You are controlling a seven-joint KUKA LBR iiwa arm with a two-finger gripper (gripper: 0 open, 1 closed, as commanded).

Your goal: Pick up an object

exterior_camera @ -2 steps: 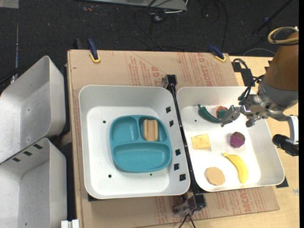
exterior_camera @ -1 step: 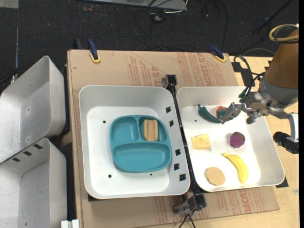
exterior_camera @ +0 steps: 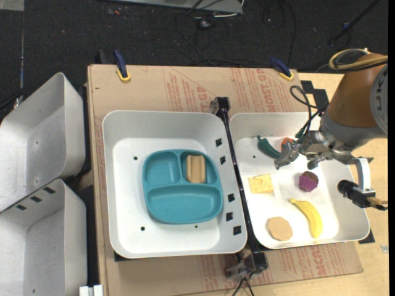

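Observation:
The right bin (exterior_camera: 355, 233) holds several small objects. A purple round piece (exterior_camera: 308, 181) lies near its middle, with a yellow banana (exterior_camera: 308, 217) and a tan round biscuit (exterior_camera: 279, 229) in front of it. A yellow square slice (exterior_camera: 261, 184) sits to the left. A teal curved piece (exterior_camera: 268, 147) and a small orange piece (exterior_camera: 287, 143) lie at the back. My gripper (exterior_camera: 299, 159) hangs over the back of this bin, just above and behind the purple piece. It is open, with nothing between its fingers.
The left bin (exterior_camera: 117, 165) holds a teal divided tray (exterior_camera: 179, 202) with a tan block (exterior_camera: 195, 168) in its upper right compartment. A black divider (exterior_camera: 233, 177) separates the bins. Grey containers (exterior_camera: 37, 134) stand to the far left of the bench.

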